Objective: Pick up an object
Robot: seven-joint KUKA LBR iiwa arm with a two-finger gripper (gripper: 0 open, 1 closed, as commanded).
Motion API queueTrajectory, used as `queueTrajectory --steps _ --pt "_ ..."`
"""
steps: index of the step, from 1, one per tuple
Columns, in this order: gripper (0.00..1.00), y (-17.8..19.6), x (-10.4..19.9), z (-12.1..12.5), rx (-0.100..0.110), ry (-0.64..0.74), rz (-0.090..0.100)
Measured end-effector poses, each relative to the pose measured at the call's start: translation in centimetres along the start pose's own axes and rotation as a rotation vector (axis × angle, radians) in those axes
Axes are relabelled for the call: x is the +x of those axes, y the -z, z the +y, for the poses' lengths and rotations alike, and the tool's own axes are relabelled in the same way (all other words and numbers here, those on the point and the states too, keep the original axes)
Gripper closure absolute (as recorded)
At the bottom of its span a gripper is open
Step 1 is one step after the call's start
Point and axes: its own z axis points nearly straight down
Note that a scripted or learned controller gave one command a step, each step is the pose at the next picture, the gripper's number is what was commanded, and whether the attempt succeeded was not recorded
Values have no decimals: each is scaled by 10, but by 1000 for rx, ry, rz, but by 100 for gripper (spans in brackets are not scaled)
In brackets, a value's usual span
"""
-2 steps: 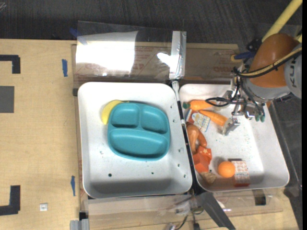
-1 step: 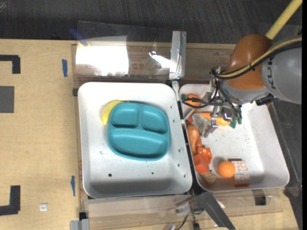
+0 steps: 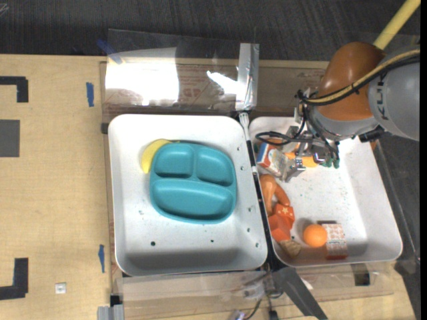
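- Gripper point(image 3: 303, 157) low in the right bin point(image 3: 373, 205), near its upper-left corner; whether the jaws stand apart or together I cannot tell — cables and metal fittings clutter that spot.
- Directly under and just left of the jaws: a small packet point(image 3: 272, 157) with white, orange and blue print, flat and papery-looking. Touching or not, cannot tell.
- Below the jaws, along the bin's left wall: orange crinkled pieces point(image 3: 277, 209), soft or film-like, irregular in outline.
- Further below, near the bin's lower edge: an orange ball point(image 3: 315, 235), round and smooth, just beside a small white box point(image 3: 335, 239) with red print.
- Step in hand, as I judge it: the reach down onto a candidate, grasp not yet shown. Nothing visible between the jaws.
- Next move likely calls for closing squarely on the packet; thin flat stock may slip away.
- Well to the left of the jaws, in the left bin point(image 3: 127, 179): a teal divided plate point(image 3: 193, 182), glossy moulded plastic, rounded corners, three compartments, lying over a yellow item point(image 3: 152, 153).
- Both bins shallow, white, smooth, set on a tan counter point(image 3: 47, 179).
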Motion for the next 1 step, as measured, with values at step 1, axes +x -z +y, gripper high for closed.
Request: queueTrajectory --steps 1 --pt "100 90 3 81 -5 93 2"
